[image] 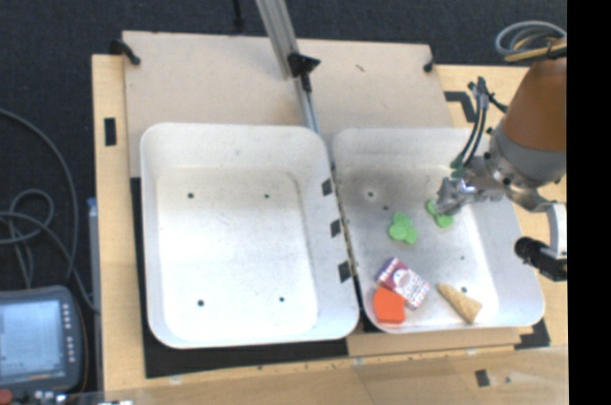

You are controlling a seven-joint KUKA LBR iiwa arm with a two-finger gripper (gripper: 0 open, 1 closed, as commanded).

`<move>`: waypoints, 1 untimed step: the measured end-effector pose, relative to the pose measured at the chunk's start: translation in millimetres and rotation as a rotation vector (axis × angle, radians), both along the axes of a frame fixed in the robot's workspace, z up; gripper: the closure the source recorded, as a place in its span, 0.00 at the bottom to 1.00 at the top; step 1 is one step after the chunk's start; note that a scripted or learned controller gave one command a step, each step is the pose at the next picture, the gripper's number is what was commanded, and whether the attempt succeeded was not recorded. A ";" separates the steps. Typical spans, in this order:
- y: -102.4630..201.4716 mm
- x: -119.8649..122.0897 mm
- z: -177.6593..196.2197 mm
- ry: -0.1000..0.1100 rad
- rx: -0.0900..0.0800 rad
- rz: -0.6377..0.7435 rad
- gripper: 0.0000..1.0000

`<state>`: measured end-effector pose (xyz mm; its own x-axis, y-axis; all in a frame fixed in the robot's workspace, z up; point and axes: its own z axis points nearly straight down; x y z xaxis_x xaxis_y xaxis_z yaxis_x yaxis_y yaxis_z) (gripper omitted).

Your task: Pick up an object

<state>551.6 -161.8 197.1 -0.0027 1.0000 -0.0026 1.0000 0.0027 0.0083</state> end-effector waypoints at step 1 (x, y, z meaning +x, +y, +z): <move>-5.4 3.3 64.4 -0.001 -0.001 0.000 1.00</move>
